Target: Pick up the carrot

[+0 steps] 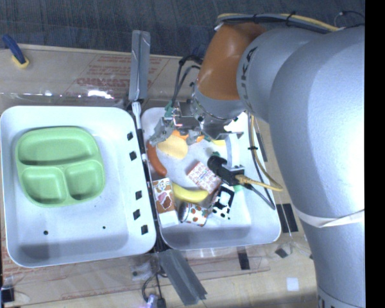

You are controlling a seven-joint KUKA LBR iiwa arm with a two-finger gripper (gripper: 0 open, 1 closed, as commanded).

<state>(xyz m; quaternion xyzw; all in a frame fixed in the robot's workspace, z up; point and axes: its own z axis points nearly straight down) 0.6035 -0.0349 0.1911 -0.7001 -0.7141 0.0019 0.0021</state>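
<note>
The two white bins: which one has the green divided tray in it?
The left bin. The green tray lies in it, while the right bin, under the arm, holds a jumble of food items, a banana among them.

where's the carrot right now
The carrot lies in the right bin, against its left wall, just below the end effector and above the banana.
</note>
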